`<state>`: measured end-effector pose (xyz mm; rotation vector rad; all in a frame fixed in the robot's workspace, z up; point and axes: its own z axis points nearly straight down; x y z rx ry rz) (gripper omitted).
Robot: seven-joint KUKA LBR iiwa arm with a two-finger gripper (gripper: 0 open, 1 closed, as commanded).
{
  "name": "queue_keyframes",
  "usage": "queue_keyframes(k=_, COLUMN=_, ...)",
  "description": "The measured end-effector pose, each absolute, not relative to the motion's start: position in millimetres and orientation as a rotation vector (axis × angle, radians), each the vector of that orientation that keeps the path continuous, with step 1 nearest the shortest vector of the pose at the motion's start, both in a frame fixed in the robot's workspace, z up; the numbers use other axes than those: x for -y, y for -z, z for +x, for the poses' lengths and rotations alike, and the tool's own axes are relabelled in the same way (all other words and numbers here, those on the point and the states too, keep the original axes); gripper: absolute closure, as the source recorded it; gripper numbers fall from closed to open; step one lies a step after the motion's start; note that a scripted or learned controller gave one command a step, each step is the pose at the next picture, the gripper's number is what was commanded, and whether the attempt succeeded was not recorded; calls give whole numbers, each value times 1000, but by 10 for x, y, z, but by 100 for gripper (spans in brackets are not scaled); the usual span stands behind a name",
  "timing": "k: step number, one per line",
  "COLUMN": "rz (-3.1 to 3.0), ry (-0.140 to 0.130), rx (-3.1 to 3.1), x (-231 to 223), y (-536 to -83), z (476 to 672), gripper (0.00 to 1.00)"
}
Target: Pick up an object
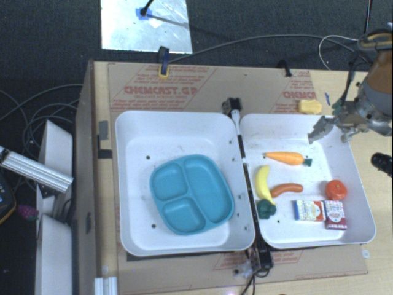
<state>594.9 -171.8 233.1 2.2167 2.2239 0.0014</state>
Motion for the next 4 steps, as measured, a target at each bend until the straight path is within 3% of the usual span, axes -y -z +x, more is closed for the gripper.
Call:
queue_keyframes(k=1, rz=2216, ry=-2, rx=-2225, x=1272, y=-852, z=5870, gripper=0)
queue_keyframes(k=2, rz=2215, ry=-4, rx=-2225, x=1066, y=-852, z=6426, gripper=0)
queue_keyframes(k=3, rz=2220, ry=0, rx=-2223, x=1033, y=-840, z=5631, gripper=0)
queue_keyframes(k=4, rz=2217, ry=-2, rx=-2223, x=1107, y=-848, z=6011, gripper=0)
